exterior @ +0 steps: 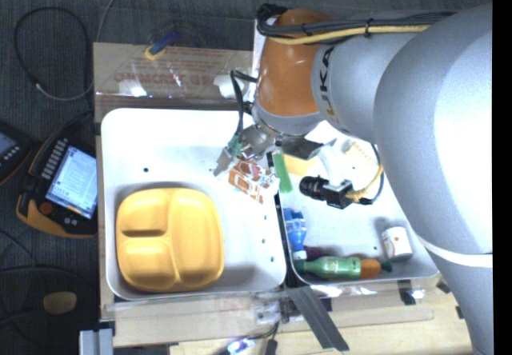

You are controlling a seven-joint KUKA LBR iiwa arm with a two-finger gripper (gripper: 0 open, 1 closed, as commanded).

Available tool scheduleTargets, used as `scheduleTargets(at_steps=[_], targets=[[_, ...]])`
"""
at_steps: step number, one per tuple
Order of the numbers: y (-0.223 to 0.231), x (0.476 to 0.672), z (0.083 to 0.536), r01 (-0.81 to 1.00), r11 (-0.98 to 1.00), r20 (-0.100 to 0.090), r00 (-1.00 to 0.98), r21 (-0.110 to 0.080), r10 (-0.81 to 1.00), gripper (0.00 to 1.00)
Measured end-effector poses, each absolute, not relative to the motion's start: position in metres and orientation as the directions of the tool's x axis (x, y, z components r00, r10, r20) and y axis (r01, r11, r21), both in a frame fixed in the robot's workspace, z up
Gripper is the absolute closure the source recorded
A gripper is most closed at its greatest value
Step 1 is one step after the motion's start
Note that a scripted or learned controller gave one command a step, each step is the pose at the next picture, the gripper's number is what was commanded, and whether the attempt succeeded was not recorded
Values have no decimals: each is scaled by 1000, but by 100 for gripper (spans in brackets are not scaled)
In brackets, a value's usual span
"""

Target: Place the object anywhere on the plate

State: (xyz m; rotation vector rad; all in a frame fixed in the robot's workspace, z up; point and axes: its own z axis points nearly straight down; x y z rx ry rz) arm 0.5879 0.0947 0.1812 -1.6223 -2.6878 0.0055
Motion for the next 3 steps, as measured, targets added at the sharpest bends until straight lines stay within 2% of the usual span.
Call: scheduleTargets(at_steps=[1, 2, 3], targets=[[169, 565, 117, 859, 511, -8, -511, 11, 860, 100], [174, 575, 119, 800, 600, -8, -600, -2, 800, 100], [165, 579, 118, 807, 591, -21, -590, 1, 807, 0]])
